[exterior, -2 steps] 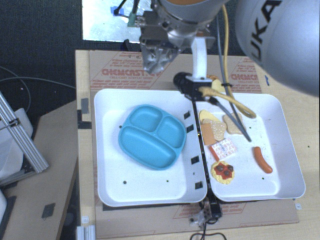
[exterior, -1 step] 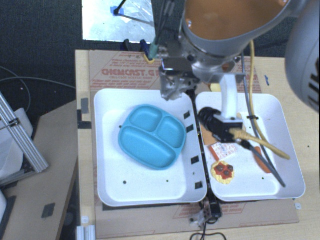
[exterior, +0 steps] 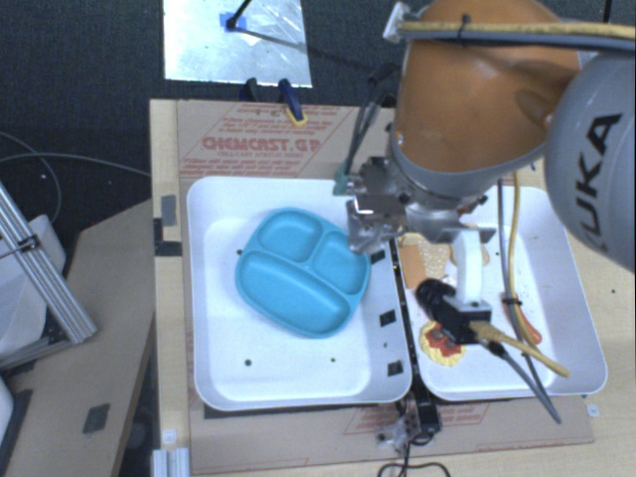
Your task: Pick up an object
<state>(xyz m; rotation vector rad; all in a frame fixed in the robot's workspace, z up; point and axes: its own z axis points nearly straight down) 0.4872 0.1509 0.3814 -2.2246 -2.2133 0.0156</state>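
resting in the left bin [exterior: 214, 371], one blue plate [exterior: 298, 271]; fingers [exterior: 366, 233] by its rim, spread unclear.

Grey arm [exterior: 596, 167] with black KUKA lettering; a glossy orange band [exterior: 477, 78] adjoins it, a yellowish cable [exterior: 517, 30] running across the band's top.

Two white bins are counted, a left bin [exterior: 214, 366] and a right bin [exterior: 571, 296], set on one cardboard sheet [exterior: 258, 142]. One blue plate [exterior: 298, 271], divided into three compartments, is noted in the left bin. In the right bin one tan piece [exterior: 433, 258] and one yellow-and-red piece [exterior: 437, 346] are made out; anything further under the arm [exterior: 477, 87] cannot be counted.
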